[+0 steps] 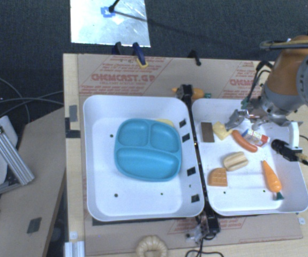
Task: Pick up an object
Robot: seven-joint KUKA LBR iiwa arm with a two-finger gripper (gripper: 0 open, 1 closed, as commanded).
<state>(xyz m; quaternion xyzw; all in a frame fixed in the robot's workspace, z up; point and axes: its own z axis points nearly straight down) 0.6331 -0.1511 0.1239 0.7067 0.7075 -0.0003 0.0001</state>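
Note:
The right bin (pixel 298 197) holds toy food: a brown bar (pixel 207 132), a pale yellow piece (pixel 220 133), a red sausage (pixel 243 141), a small red and white item (pixel 258 138), a bread roll (pixel 235 160), a brown waffle-like piece (pixel 217 177) and an orange carrot (pixel 272 176). My gripper (pixel 244 121) hangs over the back of this bin, just above the sausage and the yellow piece. Its fingers stand apart and open, with nothing between them. The grey arm with its orange band (pixel 290 63) comes in from the right.
A blue divided plate (pixel 148 149) lies in the left bin (pixel 97 143), with a yellow item (pixel 166 122) peeking out behind it. A black part (pixel 284 149) sticks out over the right bin's right side. A shiny sheet (pixel 110 15) lies beyond the bench.

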